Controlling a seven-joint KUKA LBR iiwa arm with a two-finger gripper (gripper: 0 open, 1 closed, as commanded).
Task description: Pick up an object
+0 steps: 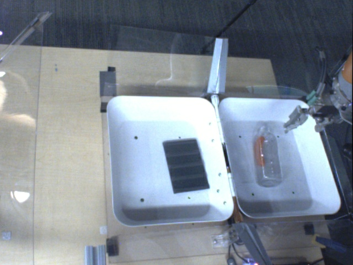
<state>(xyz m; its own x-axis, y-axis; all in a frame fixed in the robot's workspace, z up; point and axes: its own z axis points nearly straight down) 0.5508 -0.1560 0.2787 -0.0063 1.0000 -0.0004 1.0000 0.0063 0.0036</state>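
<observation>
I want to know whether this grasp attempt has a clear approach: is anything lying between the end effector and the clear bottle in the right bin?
Nothing visible does. The end effector hovers up-right of the bottle, with bare bin floor between.

Two shallow bins of smooth white plastic with a soft sheen sit side by side on a pale, matt wooden bench (66,164). In the left bin (127,120), toward 5 o'clock of its centre, lies a dark grey ribbed slab (186,165), matt, likely rubber or plastic. In the right bin (320,192), near its centre, lies a clear glossy plastic bottle (267,156) with an orange object inside. At 12 o'clock between the bins stands a brushed grey metal bar (218,68). The gripper (300,116), at 1 o'clock over the right bin, looks like dull grey metal. Dark, rough carpet (138,4) lies beyond the bench.
</observation>
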